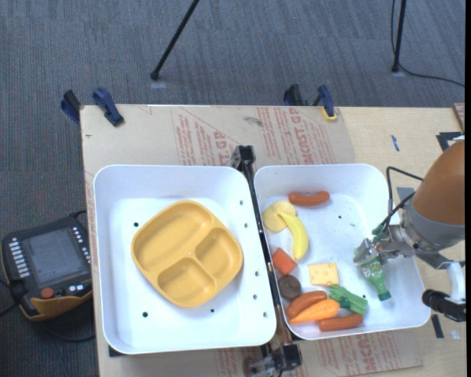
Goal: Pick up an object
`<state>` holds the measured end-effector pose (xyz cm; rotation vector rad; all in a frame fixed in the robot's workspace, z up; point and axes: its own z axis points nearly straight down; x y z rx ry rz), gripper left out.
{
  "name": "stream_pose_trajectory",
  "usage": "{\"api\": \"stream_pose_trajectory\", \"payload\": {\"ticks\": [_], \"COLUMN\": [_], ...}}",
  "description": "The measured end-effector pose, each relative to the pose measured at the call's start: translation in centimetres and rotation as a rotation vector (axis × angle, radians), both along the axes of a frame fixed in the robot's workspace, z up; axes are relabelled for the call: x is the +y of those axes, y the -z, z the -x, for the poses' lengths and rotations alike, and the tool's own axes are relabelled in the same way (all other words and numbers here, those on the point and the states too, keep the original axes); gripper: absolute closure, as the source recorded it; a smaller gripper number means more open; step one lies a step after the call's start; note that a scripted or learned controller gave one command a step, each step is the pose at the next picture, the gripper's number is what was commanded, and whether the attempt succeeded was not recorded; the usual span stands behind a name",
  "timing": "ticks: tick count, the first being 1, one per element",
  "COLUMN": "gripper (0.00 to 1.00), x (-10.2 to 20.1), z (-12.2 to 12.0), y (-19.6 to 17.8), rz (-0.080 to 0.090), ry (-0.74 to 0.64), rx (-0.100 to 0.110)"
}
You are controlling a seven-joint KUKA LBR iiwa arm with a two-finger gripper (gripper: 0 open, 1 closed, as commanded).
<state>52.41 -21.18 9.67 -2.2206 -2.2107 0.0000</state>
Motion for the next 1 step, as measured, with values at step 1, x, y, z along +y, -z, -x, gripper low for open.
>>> {"api": "stream_pose_trajectory", "payload": {"ticks": [1], "gripper": [1.00], "x": [5.81], "z": [-1.26], "y": [-11.31], "rz": [0.005], "ry": [-0.006], "rx": [-0.008]}}
